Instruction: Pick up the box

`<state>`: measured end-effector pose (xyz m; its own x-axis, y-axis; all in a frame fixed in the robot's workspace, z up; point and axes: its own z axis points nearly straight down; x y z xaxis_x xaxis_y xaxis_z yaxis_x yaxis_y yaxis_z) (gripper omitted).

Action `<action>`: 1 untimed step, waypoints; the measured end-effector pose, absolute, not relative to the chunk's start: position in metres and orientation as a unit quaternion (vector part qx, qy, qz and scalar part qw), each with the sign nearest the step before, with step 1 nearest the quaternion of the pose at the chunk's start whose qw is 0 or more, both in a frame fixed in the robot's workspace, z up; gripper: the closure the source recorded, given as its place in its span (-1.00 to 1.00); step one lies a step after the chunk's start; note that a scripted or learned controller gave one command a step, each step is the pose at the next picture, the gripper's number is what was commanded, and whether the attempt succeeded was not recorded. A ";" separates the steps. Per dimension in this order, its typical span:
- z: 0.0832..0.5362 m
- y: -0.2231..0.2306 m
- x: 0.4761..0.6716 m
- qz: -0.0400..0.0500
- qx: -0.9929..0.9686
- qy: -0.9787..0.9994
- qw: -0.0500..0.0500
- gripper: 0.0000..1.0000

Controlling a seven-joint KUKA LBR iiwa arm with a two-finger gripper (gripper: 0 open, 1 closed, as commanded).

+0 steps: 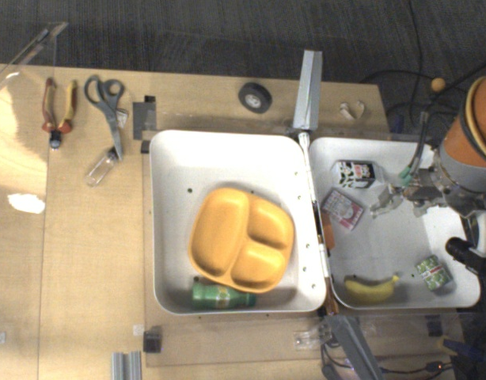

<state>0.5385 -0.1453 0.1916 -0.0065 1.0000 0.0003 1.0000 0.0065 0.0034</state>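
Box: small carton, white with black patches in a cow-hide pattern, lying on its side at the far edge of the right bin, near the bin's left corner and apart from the other contents. Second small carton, pinkish-grey, lies just in front of it, tilted. Third carton, green and white, sits toward the bin's near right; printing on all three is too small to read. Banana along the near wall. Arm: grey with orange band, entering from the right, partly cut off by the picture edge. Gripper: over the right bin's middle, right of the box and not touching it; whether open or closed cannot be told. Left bin: yellow divided tray, upturned, partly covering a green bottle.
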 end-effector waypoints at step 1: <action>0.101 -0.091 0.583 0.007 0.726 0.688 0.010 -1.00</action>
<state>0.5833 -0.0907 0.1014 0.0536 0.9986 -0.0034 0.9983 -0.0535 0.0230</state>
